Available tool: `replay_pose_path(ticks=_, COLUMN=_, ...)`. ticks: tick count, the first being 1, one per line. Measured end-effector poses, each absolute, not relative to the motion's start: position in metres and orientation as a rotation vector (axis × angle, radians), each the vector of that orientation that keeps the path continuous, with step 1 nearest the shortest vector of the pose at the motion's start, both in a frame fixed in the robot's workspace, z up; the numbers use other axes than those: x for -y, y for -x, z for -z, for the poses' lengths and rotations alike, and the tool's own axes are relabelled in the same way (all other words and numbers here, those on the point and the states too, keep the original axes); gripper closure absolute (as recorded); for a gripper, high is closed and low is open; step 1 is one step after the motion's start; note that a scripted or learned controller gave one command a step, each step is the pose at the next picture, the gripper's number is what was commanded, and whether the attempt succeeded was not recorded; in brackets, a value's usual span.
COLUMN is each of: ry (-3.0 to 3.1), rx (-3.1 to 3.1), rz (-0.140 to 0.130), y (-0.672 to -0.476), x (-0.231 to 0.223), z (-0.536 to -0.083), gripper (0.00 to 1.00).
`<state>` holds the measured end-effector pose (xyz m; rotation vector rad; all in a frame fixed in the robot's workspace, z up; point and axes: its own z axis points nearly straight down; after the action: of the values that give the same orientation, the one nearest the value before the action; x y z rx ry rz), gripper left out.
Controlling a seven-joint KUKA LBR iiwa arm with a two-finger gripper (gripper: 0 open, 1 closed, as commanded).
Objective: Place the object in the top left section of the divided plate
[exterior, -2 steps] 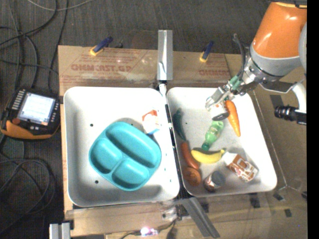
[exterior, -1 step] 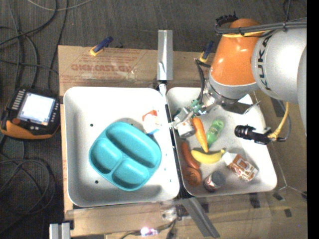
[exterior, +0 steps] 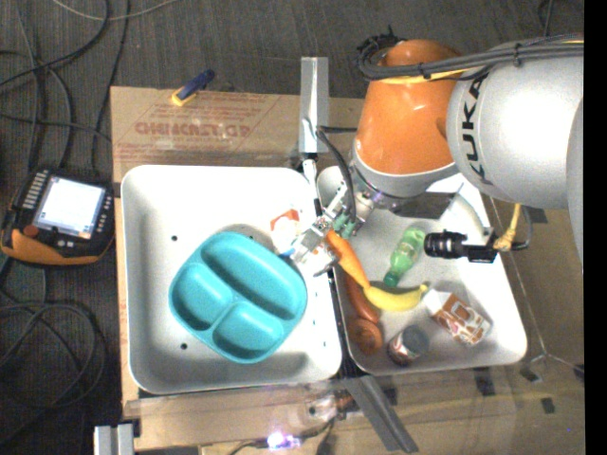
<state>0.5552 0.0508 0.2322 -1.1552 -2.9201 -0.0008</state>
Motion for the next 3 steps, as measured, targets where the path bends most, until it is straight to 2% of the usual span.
replay_pose_path(ticks=1, ry=0.853, rx=3.021, rz=0.001, y=-0.5173, x=-0.1176, z=-0.1993, gripper=1.00)
replay_pose_path(ticks=2, ry=0.854, rx=3.021, rz=0.001, y=-0.5175, x=-0.1172, z=-0.1995, gripper=0.00)
replay_pose_path(ticks=3, ry=0.855, rx=3.020, rz=0.004, y=-0.5183, x=-0.1179, z=-0.2082, gripper=1.00)
